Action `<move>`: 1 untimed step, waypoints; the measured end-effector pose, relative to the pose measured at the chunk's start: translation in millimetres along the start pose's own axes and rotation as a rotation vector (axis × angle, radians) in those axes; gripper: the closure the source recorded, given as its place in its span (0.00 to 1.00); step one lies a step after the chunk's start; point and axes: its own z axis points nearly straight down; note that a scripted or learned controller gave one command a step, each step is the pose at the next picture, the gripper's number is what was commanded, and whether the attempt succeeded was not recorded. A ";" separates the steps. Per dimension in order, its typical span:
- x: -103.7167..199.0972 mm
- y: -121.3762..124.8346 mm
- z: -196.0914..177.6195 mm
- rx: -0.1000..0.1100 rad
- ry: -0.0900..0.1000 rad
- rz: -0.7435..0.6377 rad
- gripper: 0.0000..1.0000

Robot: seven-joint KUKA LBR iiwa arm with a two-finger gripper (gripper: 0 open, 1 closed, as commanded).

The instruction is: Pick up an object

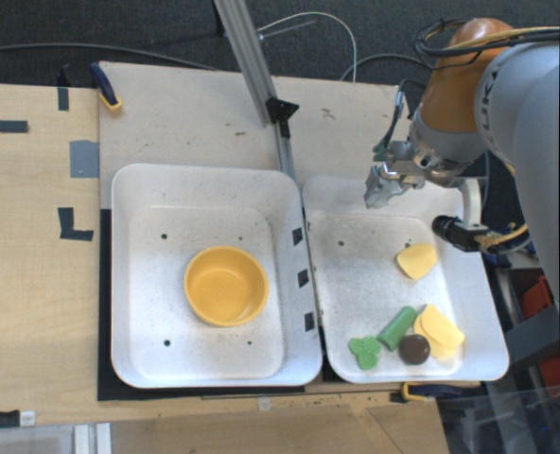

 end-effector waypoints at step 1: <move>0.3 1.0 -38.8 0.000 0.000 0.000 1.00</move>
